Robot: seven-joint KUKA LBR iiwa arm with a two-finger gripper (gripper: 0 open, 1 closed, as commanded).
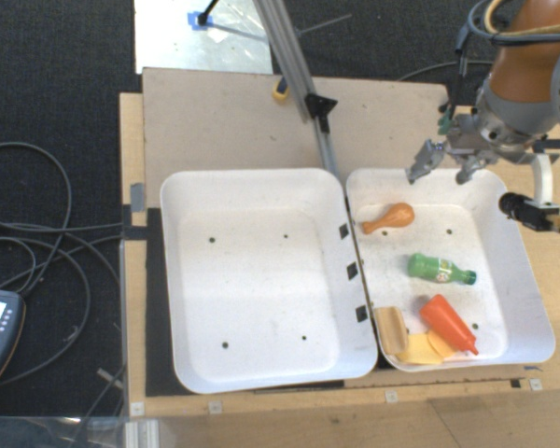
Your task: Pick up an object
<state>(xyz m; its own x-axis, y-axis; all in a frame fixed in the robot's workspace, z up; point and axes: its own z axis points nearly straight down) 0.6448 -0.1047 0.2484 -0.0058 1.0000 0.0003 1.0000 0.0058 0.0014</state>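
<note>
The right bin [518, 250] holds an orange chicken drumstick [390, 217] near its back left, a green bottle [439, 270] lying on its side in the middle, and an orange-red bottle [448, 324] lying toward the front. A tan slice [392, 329] and yellow pieces [424, 347] sit at the front left corner. My gripper [446, 164] hangs above the bin's back edge, behind and to the right of the drumstick. Its two fingers are spread apart with nothing between them.
The left bin [177, 250] lies beside the right one. A grey pole [294, 59] slants across the bench behind the bins. Cables run over the dark floor on the left. A black fitting [525, 208] sticks out by the right bin's right rim.
</note>
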